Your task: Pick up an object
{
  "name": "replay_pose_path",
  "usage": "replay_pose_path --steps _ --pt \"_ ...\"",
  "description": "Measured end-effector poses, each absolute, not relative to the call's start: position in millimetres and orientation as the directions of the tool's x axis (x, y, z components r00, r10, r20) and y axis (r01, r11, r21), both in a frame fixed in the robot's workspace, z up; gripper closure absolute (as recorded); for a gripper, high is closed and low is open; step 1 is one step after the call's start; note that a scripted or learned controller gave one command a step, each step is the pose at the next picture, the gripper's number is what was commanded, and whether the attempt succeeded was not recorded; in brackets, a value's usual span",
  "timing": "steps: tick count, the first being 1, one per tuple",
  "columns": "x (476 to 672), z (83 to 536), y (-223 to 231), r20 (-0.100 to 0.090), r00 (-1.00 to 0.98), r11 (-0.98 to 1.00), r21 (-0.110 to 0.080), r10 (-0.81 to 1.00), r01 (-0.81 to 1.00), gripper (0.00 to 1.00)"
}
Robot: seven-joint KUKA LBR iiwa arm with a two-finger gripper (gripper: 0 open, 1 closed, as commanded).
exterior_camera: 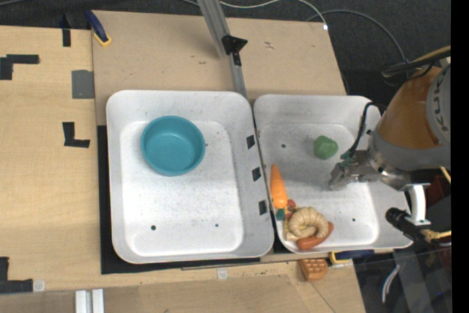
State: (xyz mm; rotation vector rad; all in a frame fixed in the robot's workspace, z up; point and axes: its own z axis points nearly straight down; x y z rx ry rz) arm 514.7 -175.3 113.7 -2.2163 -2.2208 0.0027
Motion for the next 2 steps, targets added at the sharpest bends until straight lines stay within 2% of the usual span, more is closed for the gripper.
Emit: replay_pose_path --steps 2 --pt "518.0 202 -169 -0.001 -0.002 0.002 0.003 1.000 1.000 1.00"
